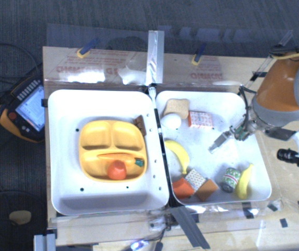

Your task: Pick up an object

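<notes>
Gripper [220,141] hangs over the bare white floor of the right bin [254,161], its two thin grey fingers parted and nothing between them. Its grey arm [277,95], with an orange band, reaches in from the right.

Two shallow white plastic bins sit side by side on a wooden bench [280,208].

Left bin [60,156] holds one glossy yellow plate [112,148] with three compartments. One round red tomato-like toy [117,170] and one small green piece [139,162] lie in its front compartment. One small brown block [140,124] touches the plate's far right corner.

Right bin holds two curved yellow bananas: a larger one [177,153] near the left wall, and a smaller one [243,181] at the front right. Beside the smaller banana stands one green-labelled can [231,179]; its writing is too small to read. Along the far side lie one tan bread slice [177,107], one white egg [171,121], and one red-and-white box [200,119]. At the front lie one red block [183,187], one checked wedge [195,178], and one orange-brown block [207,189].
</notes>
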Controlling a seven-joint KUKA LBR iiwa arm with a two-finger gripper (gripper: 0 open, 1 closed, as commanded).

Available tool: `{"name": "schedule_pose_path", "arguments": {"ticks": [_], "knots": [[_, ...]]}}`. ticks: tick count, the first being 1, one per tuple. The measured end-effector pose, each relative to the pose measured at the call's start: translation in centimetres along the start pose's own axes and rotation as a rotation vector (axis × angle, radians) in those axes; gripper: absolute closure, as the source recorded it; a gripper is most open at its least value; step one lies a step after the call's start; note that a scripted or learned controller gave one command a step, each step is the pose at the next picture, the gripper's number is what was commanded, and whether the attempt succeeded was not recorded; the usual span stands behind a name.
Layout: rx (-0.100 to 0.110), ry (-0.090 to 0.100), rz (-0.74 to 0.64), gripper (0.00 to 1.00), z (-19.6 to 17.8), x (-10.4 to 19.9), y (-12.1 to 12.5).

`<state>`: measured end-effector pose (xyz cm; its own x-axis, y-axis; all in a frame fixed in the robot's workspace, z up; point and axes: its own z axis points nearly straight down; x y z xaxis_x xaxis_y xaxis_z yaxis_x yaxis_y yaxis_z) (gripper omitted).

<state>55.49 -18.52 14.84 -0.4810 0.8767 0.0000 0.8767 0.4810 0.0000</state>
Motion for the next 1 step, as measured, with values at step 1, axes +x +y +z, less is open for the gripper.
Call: {"name": "schedule_pose_path", "arguments": {"ticks": [1], "knots": [[0.002,0.002,-0.015,0.00,1.26,8.49,0.05]]}}
